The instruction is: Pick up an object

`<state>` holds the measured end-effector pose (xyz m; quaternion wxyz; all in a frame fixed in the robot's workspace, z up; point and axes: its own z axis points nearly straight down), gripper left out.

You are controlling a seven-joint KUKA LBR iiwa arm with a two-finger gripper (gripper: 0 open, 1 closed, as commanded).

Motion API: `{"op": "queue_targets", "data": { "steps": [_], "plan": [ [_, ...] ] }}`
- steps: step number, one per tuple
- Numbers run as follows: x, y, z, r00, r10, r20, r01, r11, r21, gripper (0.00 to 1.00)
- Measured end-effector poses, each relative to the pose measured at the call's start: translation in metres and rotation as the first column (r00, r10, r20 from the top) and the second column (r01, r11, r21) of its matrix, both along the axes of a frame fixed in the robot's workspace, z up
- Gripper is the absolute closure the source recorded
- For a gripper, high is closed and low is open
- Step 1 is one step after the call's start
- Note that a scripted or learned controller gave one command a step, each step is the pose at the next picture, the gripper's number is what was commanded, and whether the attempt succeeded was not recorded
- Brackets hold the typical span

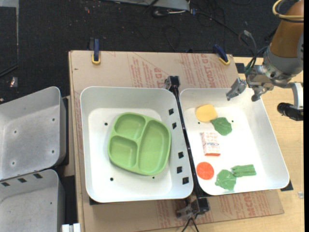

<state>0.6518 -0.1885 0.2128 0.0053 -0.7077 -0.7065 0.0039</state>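
While the gripper [245, 92] hangs spread and unladen above the right bin [270, 144], 6 small items lie apart below.

Grey arm [277, 64], orange band, two-fingered claw [245, 93].

One fixed camera looks down at a slant from above the tabletop [145, 64], far enough to take in both white bins [91, 144].

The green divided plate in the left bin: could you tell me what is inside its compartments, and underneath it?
The green divided plate holds nothing in its three compartments. It lies on the left bin's white floor; whatever is directly beneath it is covered.
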Motion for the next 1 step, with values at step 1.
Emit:
{"op": "queue_targets", "data": {
  "steps": [1],
  "plan": [
    [0.0031,0.0007,0.0086,1.000,0.003,0.014,-0.003,1.000,-0.003,0.00]
  ]
}}
